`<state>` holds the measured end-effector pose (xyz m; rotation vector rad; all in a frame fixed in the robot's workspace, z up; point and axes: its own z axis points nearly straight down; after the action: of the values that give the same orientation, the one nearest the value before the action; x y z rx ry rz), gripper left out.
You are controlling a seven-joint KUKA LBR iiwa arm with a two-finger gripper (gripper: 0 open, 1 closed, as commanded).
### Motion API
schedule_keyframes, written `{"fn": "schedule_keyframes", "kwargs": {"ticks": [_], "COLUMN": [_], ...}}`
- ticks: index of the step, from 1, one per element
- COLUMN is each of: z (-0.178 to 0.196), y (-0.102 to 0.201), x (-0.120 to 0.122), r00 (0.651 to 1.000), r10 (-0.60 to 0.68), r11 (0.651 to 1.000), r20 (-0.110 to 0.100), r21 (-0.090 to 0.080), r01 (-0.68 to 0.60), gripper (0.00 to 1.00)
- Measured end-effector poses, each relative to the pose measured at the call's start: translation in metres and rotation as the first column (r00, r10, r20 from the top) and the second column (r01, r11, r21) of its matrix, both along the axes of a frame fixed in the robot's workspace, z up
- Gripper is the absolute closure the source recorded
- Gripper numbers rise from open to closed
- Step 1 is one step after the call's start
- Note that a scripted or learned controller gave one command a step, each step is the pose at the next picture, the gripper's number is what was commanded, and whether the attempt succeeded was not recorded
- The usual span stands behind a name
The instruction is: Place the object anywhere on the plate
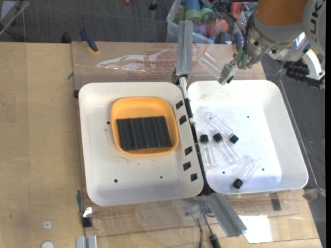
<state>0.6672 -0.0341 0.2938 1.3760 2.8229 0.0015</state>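
An orange plate (120, 112) lies in the left bin (98, 174). A black ribbed rectangular block (144, 133) rests flat on the plate's middle. In the right bin (269, 112), several clear plastic tubes with black caps lie near the centre and front, one of them (244, 172) close to the front wall. My gripper (226, 76) hangs over the back edge of the right bin, far from the plate. A clear tube-like piece (209, 62) shows just left of the gripper; whether it is held is unclear.
A grey divider bar (184, 50) runs between the two bins. A clear box of colourful items (207, 9) stands behind the bench. Black clips (188, 151) line the left bin's right wall.
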Motion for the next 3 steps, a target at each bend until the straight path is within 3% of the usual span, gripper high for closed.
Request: {"fn": "schedule_keyframes", "kwargs": {"ticks": [1, 2, 3], "z": [-0.002, 0.076, 0.143], "y": [-0.008, -0.04, -0.142], "x": [-0.003, -0.008, -0.015], "r00": [0.947, 0.942, 0.867], "r10": [0.322, 0.334, 0.498], "r11": [0.947, 0.942, 0.867], "r20": [0.001, 0.006, 0.006], "r21": [0.0, -0.003, -0.006], "r01": [-0.322, -0.334, -0.498], "gripper": [1.0, 1.0, 1.0]}}
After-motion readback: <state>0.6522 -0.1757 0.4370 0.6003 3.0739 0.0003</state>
